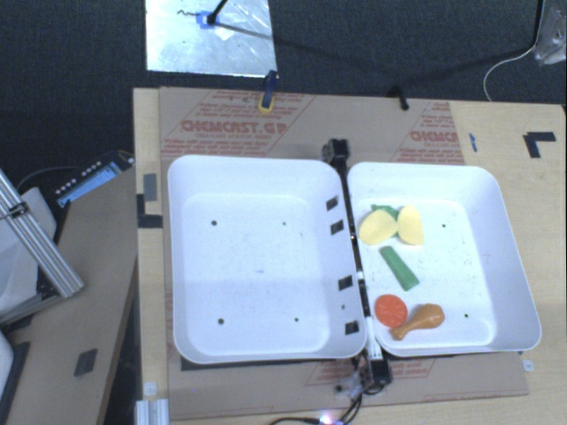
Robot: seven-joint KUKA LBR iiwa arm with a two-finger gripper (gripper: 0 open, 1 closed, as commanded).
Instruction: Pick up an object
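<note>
Pre-grasp; pincer state cannot be told. Right bin holds toy food; next: descend on green stick, 6 o'clock of the yellow pieces

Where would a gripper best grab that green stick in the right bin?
Probably at the middle of the green stick, coming straight down, fingers closing across its narrow width. It lies flat and slanted, apart from the red round piece and yellow pieces.

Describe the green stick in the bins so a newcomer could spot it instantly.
Look at the right bin, the one holding toy food. Near its middle, just below two yellow pieces, lies the green stick, slanting down to the right. It is the long straight green piece; the red disc and the tan drumstick lie below it.
</note>
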